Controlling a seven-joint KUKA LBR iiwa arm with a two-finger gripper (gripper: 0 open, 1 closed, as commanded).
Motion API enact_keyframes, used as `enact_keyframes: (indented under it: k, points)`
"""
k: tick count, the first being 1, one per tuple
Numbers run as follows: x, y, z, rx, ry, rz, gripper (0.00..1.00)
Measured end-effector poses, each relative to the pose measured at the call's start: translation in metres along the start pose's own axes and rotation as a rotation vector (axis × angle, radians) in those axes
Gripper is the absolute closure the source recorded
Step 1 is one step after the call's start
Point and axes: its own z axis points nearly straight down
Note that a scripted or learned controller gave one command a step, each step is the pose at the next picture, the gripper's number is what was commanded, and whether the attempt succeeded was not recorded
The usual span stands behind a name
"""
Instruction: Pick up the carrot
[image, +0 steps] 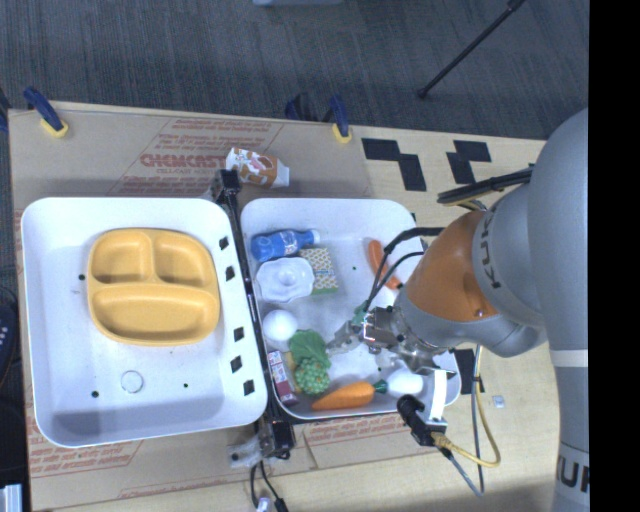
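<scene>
Arm (470, 280) leans over right bin (345, 212), above carrot (343, 397) (jaws' state unclear).

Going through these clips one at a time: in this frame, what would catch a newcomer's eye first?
The big grey arm with its orange band dominates the right side, reaching over the right bin. Next is the yellow divided tray sitting alone in the left bin. Then the clutter in the right bin: a blue bottle near the top, green grapes lower down, and the orange carrot lying along the near edge, just below the gripper.
</scene>
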Motion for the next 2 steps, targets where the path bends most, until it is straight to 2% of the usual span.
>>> enact_keyframes:
  k: [1,2]
  points:
    - [0.037,0.038,-0.154,-0.004,-0.001,-0.09,0.0]
    - [-0.008,0.115,-0.102,-0.001,-0.002,-0.047,0.0]
